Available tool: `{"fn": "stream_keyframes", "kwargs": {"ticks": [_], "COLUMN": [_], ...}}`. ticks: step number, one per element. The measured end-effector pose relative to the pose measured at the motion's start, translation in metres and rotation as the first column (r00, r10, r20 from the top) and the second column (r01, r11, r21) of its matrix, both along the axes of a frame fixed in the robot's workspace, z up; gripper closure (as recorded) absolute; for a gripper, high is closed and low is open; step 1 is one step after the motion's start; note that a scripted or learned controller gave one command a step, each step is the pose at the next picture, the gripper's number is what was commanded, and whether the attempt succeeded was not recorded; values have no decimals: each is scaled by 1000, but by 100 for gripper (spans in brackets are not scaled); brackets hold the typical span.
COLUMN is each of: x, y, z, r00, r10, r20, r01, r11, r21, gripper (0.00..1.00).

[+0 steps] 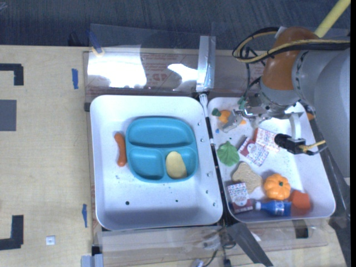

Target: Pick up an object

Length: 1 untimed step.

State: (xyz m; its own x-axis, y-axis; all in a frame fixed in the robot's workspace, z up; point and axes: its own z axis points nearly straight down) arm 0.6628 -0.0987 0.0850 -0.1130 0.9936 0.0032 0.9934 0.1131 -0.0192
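My gripper (pixel 238 118) hangs low over the far left part of the right bin (pixel 325 182), below the orange wrist band. A small orange piece (pixel 224 115) lies just left of it, and I cannot tell whether they touch. Nearer the front of this bin lie a green leaf (pixel 227 153), a red-and-white packet (pixel 261 146), a bread slice (pixel 247 176), an orange pumpkin (pixel 276 186), a blue bottle (pixel 275 207) and a red cup (pixel 301 200). I see nothing held in the gripper.
The left bin (pixel 111 193) holds a blue divided tray (pixel 158 135) with a yellow lump (pixel 176 164) in its front right compartment. An orange sausage (pixel 120 149) lies left of the tray. A second small packet (pixel 237 193) sits by the bread.
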Motion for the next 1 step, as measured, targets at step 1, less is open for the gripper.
{"fn": "stream_keyframes", "kwargs": {"ticks": [1], "x": [-1], "y": [0], "z": [0], "r00": [997], "r10": [-72], "r20": [-5], "r01": [72], "r11": [997], "r21": [2], "gripper": [0]}}
